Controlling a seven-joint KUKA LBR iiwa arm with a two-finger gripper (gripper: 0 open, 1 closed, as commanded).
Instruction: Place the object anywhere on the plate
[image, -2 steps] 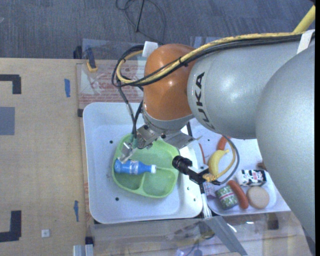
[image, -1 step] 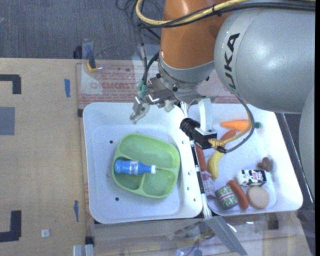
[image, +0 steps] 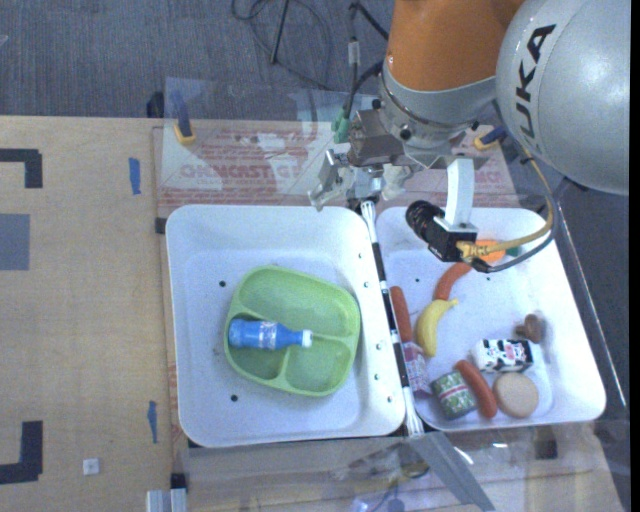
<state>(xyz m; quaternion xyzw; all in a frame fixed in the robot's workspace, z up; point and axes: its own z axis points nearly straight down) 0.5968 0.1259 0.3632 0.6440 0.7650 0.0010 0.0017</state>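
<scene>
Wooden bench (image: 80, 300), two white bins side by side. Blue bottle (image: 265, 335) already lying on the green plate (image: 300, 300) in the left bin (image: 190, 240): placing apparently done. Gripper (image: 350, 185) at twelve o'clock of the plate; grip state impossible to tell, nothing seen held.

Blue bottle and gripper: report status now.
Gripper over the far rim between the bins, nothing seen in it. Blue bottle lying on the green plate in the left bin. Nothing blocking the plate.
</scene>
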